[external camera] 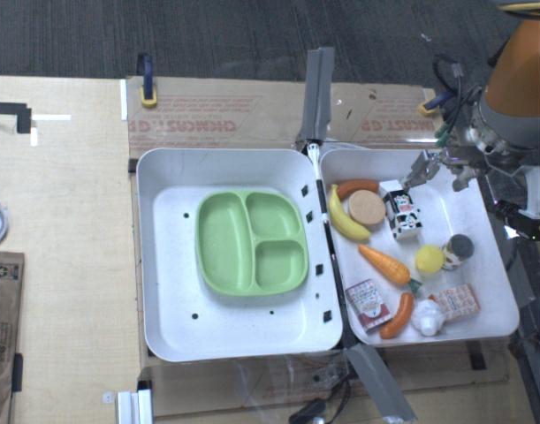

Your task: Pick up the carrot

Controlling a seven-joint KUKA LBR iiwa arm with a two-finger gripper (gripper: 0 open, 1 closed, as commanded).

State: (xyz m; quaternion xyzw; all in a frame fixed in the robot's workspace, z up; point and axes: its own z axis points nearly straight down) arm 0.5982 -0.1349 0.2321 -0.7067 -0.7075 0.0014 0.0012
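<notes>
The orange carrot (384, 264) lies slantwise in the middle of the right bin (492, 237), its green stub pointing toward the front right. It rests between a banana (345, 218) and a yellow lemon (429, 258). My gripper (439, 173) hangs over the back right part of that bin, up and to the right of the carrot and well apart from it. Its two fingers (417, 170) stand spread, open, with nothing between them.
The right bin also holds a round tan biscuit (367, 208), a small milk carton (402, 212), a dark ball (460, 247), two snack packets (366, 300), a red sausage (397, 315) and a white lump (428, 321). A green divided plate (252, 241) sits in the left bin (155, 263).
</notes>
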